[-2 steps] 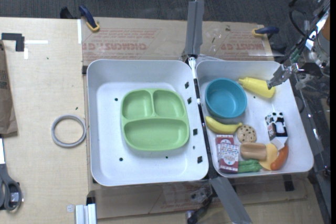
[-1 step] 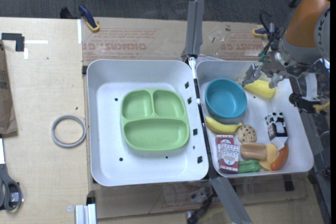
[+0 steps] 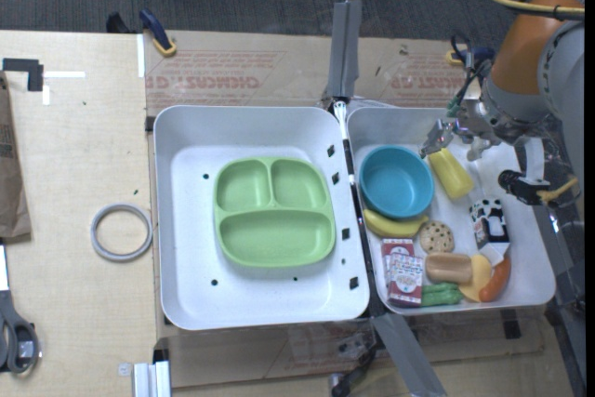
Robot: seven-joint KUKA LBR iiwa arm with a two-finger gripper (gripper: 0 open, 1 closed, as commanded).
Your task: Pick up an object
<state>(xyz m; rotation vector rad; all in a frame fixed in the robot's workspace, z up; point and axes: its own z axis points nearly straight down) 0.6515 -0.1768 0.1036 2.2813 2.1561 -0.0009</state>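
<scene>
I am the grey arm with the orange band, reaching in from the right side of the frame. My gripper (image 3: 456, 138) hangs over the upper part of the right bin (image 3: 535, 297), right of centre in the picture. Its metal fingers point down and to the left, spread apart, with nothing between them. Just below and between the fingertips lies a yellow block (image 3: 450, 172), tilted, resting against the right side of a blue bowl (image 3: 397, 181). I judge that block to be the likeliest target, since my fingers sit just above it.

Lower in the same bin, a banana (image 3: 392, 223) curves under the bowl, a round cookie (image 3: 435, 238) lies beside it, and a red carton (image 3: 403, 272) sits at the bottom left. A black and white toy (image 3: 489, 222) lies near the right wall, with a carrot (image 3: 499, 280) below it.

The left bin (image 3: 177, 228), in the middle of the frame, holds a green divided plate (image 3: 274, 211).

As I read it, the task is at its early stage: I am positioned over the block, but nothing is gripped or lifted. Closing and raising remain.
</scene>
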